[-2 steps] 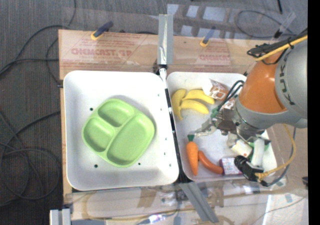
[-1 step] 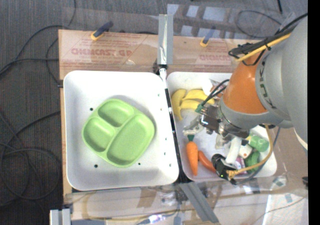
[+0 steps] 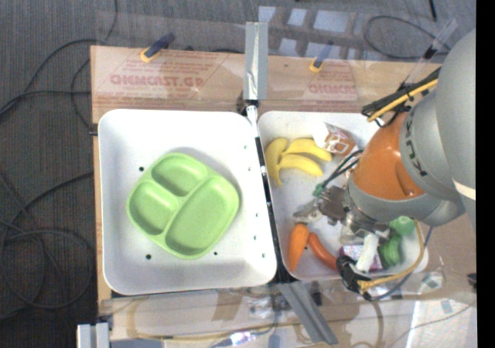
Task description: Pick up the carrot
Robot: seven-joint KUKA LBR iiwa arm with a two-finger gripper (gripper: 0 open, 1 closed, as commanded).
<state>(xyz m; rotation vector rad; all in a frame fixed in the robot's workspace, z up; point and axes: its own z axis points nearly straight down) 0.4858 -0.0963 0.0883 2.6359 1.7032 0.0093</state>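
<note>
Orange and short, the carrot [image 3: 298,240] lies in the right bin [image 3: 288,184], just beside the gripper [image 3: 334,211] on its lower-left side and close to that bin's near-left corner. A red-orange piece [image 3: 322,251], perhaps a pepper, lies against the carrot on the side nearer the gripper, directly below it. The bananas [image 3: 292,156] sit beyond the gripper, up and to its left, and a brown packet [image 3: 338,138] lies further up still. Green and purple items [image 3: 387,250] crowd the space to its lower right. The left bin [image 3: 116,207], well apart to the gripper's left, holds 1 green divided plate [image 3: 184,204].

Whether the gripper is released or clenched I cannot tell; nothing appears to be carried by it.

To do the reach well, I judge the gripper should shift down and left until it is centred over the carrot, turn so it closes across the carrot's narrow width, and descend clear of the red-orange neighbour and the bin wall.

Much of the wrist hides under the orange band [image 3: 387,168] and the grey arm [image 3: 452,122], which also cover part of the right bin's floor. The tangle of metal and cable at the tool is hard to read.
</note>
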